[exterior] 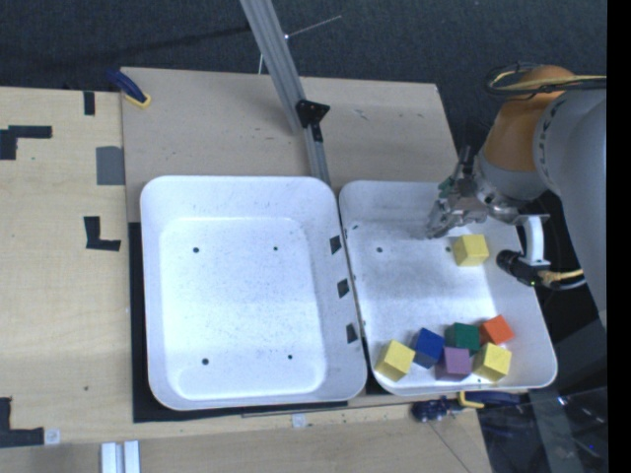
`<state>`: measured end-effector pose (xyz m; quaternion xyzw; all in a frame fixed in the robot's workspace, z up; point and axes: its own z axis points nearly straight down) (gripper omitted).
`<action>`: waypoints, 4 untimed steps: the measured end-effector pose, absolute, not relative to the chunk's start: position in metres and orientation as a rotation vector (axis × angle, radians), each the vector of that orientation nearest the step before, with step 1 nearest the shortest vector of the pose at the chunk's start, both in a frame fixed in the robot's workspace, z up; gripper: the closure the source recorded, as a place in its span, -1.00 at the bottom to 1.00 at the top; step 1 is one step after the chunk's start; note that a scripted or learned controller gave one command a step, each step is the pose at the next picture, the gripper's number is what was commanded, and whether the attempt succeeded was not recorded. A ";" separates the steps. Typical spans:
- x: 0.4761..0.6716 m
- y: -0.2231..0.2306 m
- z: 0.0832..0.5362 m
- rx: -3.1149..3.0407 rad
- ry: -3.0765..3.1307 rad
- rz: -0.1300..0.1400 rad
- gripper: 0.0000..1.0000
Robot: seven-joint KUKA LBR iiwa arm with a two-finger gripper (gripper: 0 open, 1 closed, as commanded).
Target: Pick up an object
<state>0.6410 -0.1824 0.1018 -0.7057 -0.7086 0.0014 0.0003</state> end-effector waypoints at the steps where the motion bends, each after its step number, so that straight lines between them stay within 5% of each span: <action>1: 0.646 -0.175 0.148 -2.221 -2.226 -0.003 1.00; 2: 0.652 -0.172 0.211 -2.223 -2.228 -0.005 1.00; 3: 0.652 -0.171 0.226 -2.220 -2.224 -0.001 1.00; 4: 0.643 -0.116 0.216 -2.214 -2.226 0.001 1.00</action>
